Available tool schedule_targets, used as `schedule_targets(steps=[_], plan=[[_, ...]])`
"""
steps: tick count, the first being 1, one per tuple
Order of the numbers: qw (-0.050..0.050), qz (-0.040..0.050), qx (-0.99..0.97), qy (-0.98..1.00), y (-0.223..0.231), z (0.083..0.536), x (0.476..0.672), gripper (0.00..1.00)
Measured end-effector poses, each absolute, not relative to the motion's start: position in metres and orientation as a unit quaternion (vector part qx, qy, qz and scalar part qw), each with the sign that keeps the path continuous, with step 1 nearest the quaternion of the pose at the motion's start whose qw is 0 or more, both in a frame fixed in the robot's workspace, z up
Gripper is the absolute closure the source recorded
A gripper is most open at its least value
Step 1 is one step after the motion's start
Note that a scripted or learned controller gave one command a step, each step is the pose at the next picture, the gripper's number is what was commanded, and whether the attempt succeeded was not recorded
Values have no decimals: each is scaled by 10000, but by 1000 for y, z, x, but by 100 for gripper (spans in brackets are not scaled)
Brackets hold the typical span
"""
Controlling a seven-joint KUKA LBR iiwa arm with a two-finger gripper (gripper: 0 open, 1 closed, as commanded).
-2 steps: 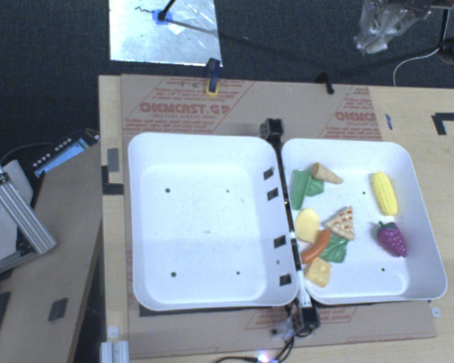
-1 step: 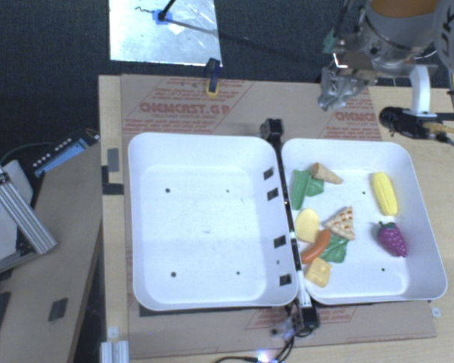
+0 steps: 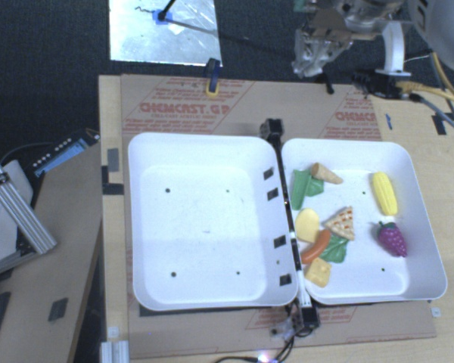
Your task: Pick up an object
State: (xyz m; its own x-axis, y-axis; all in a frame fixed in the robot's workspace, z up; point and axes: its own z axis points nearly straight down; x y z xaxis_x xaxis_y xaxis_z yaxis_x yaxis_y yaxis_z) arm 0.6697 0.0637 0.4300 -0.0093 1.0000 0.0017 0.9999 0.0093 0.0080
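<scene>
The toy foods lay in the right bin point(image 3: 420, 203), none of them lifted. A yellow corn cob point(image 3: 384, 193) stood lengthwise near the bin's right wall, and just below it sat a purple bunch of grapes point(image 3: 392, 239). Toward the middle of the frame, by the bin's left wall, a green leafy piece point(image 3: 301, 187) touched a small cone-shaped piece point(image 3: 326, 175) above it. Lower down, a pale yellow rounded piece point(image 3: 307, 223), a pizza slice point(image 3: 340, 222) and an orange carrot point(image 3: 316, 246) clustered together over another green leaf point(image 3: 335, 251), with a yellow chunk point(image 3: 318, 272) at the cluster's lower end.

The left bin point(image 3: 200, 218) adjoined it, the two joined along a black clipped seam. Both rested on a brown cardboard sheet point(image 3: 181, 106) printed with red lettering.

The gripper point(image 3: 314, 55) hung at the upper right of the frame, well apart from the bins and above the cardboard's far edge. Its fingers were blurred against the metal housing, so whether they were open or closed could not be told; nothing appeared to be between them. A shiny foil sheet point(image 3: 163, 20) lay at the upper left.
</scene>
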Motion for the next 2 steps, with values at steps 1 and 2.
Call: schedule_targets(steps=[1, 2], plan=[[27, 49, 7040, 7102, 108, 503, 668, 100], [12, 33, 7042, 7100, 152, 538, 668, 100]])
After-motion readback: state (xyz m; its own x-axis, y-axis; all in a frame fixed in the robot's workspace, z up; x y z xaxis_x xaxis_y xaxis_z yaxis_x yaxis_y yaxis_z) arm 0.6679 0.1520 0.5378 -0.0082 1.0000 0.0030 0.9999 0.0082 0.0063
